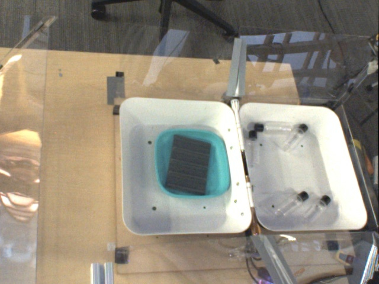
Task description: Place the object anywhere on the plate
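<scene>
You've got a dark grey ribbed block (189, 165) lying flat in the teal plate (220, 181), dead centre of the left bin (136, 218). It sits tilted a touch, top edge toward one o'clock, and all four corners look to be inside the plate's rim. Judged from that, the placing looks done.

As for the end effector, I can't tell you its state from this view, so don't assume anything there.

Over in the right bin (349, 218) you've got what look like four clear tubes with black caps: two up at twelve o'clock, two down at six o'clock.

What could bite you? The block's corner at five o'clock lies near the plate's raised lip. Any low sweep across the left bin could nudge it up onto that rim or shove the whole plate.
</scene>
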`<state>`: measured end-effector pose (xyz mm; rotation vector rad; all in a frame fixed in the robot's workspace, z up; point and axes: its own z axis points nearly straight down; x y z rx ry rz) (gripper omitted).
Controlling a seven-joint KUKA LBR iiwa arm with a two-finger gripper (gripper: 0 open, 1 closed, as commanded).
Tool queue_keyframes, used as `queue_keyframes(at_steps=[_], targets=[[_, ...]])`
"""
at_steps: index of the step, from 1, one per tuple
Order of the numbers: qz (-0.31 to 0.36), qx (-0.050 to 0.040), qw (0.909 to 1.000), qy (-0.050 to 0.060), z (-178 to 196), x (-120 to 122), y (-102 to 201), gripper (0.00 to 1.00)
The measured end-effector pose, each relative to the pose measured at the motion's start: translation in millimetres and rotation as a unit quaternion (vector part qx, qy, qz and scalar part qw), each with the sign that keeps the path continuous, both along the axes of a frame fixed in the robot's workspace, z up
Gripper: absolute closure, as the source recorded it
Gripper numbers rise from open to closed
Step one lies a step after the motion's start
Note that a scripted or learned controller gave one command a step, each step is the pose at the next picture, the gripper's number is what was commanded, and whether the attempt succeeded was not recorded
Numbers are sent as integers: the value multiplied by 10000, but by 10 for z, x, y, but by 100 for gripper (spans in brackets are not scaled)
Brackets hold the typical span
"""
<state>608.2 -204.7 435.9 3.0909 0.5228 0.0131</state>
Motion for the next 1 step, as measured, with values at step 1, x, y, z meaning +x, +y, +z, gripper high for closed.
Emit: queue_keyframes(at_steps=[1], targets=[[-629,15,9980,3,4,-532,-5,0]])
